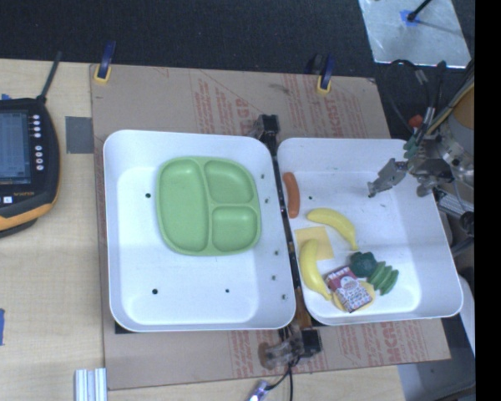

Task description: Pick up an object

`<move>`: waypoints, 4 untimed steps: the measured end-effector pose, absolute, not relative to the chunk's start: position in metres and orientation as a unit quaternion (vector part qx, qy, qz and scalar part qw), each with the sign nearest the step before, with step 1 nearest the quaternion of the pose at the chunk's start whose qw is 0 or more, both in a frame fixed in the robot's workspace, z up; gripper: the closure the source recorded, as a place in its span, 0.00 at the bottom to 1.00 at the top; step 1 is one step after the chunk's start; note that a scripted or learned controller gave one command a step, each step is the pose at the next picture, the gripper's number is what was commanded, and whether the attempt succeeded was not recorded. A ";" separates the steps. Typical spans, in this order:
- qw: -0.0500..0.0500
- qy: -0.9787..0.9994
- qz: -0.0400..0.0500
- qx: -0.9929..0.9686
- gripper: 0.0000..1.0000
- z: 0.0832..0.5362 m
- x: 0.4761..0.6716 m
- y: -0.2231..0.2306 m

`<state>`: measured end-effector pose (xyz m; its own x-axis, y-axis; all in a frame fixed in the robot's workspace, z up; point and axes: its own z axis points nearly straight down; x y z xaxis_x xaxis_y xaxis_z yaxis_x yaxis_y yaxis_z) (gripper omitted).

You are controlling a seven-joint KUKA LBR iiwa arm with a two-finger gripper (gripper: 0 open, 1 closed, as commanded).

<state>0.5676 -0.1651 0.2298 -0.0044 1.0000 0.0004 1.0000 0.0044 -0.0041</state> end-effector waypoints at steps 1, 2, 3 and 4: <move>0.002 -0.709 0.002 -0.705 0.00 0.091 0.555 -0.141; 0.001 -0.710 0.003 -0.705 1.00 0.101 0.555 -0.142; 0.001 -0.710 0.003 -0.705 0.00 0.101 0.555 -0.142; 0.001 -0.708 0.001 -0.706 0.00 0.092 0.636 -0.212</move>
